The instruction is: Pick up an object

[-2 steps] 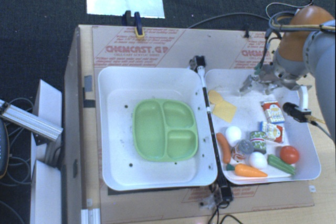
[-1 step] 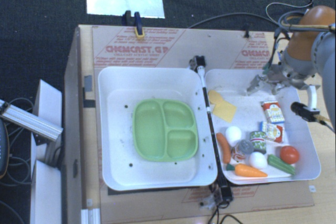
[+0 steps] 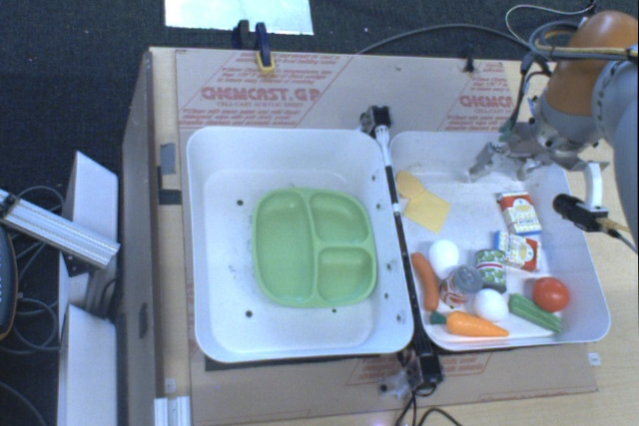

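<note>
My gripper (image 3: 511, 157) hangs over the far part of the right bin (image 3: 599, 309), open, with nothing between its fingers. Below it in that bin lie a yellow cheese slice (image 3: 424, 200), a red-and-white carton (image 3: 517, 213), a second small packet (image 3: 521, 252), two white eggs (image 3: 443, 252) (image 3: 489, 302), two carrots (image 3: 424, 279) (image 3: 475, 324), a small tin (image 3: 461, 282), a green cucumber (image 3: 534, 312) and a red tomato (image 3: 550, 294). The carton is the nearest item, just in front of the gripper and slightly right.
The left bin (image 3: 210, 214) holds a green divided plate (image 3: 315, 246). A raised divider (image 3: 391, 205) separates the two bins. The arm's orange band (image 3: 599, 40) and cables sit at the upper right. A blue clamp (image 3: 262, 43) stands on the bench's far edge.
</note>
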